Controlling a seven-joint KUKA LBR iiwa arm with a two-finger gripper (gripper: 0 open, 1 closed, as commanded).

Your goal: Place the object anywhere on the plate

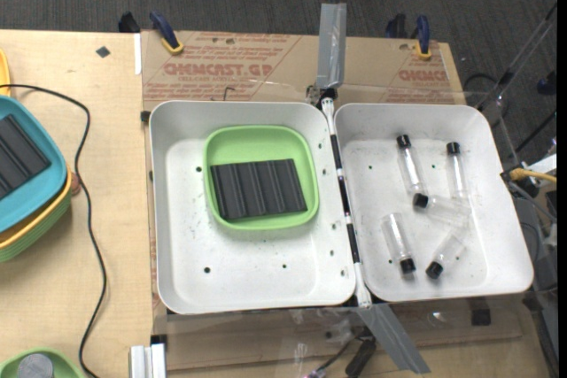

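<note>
A green square plate (260, 148) sits in the left white bin (177, 261), toward its back, with a dark ribbed insert (258, 189) lying in it. In the right white bin (505, 270) lie several clear plastic tubes with black caps: one (408, 157) at the back middle, one (455, 168) to its right, one (397, 243) near the front and one (447, 254) beside it. A further black-capped tube (440, 205) lies crosswise in the middle.
A stack of teal and green plates (27, 181) stands at the far left on the wooden bench. A black cable (87, 217) runs down the bench beside the left bin. Blue clamps (166, 31) hold cardboard behind the bins.
</note>
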